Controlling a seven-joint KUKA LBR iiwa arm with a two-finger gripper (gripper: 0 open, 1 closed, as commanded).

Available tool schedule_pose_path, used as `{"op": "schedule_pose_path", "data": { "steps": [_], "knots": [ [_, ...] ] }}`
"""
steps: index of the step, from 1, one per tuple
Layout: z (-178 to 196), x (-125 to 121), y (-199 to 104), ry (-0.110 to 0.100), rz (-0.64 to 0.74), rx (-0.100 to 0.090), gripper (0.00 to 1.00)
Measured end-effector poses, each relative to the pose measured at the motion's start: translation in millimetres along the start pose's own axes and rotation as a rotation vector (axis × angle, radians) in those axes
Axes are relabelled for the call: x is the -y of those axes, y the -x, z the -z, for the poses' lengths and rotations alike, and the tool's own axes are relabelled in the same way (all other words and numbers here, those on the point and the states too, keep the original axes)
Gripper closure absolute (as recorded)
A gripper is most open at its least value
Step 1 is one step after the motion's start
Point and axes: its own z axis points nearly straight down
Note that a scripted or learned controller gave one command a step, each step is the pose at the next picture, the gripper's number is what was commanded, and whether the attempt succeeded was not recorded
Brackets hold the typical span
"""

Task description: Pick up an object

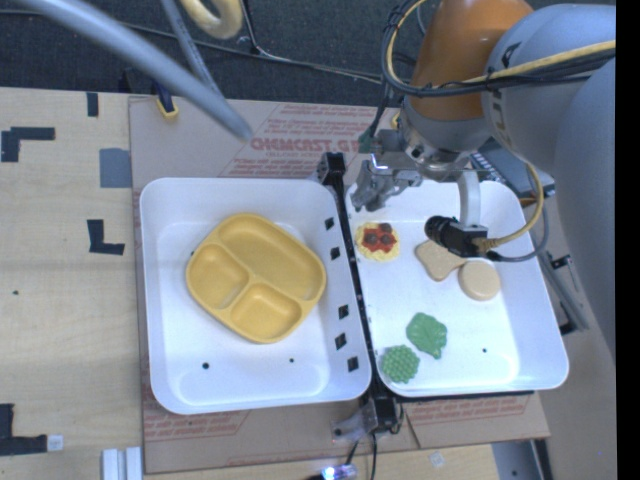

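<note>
Camera view: nearest in the right bin (520, 363) lie a dotted green piece (400, 364) and a leafy green piece (428, 334), then a round cream piece (480, 280) touching a tan piece (435, 259), and left of those a small yellow pizza slice with red topping (378, 241). The gripper (372, 190) hangs just beyond the pizza slice, near the divider; whether its fingers are spread or pressed together I cannot tell. A yellow divided plate (255, 277) sits in the left bin (170, 368).

two white bins (160, 268), one yellow tray (256, 276), five food pieces (428, 333)
</note>
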Motion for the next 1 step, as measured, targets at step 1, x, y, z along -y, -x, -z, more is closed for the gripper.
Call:
{"op": "schedule_pose_path", "data": {
  "steps": [1],
  "knots": [
    [-20.6, 7.0, -50.6, -0.001, -0.001, 0.001, 1.00]
  ]
}}
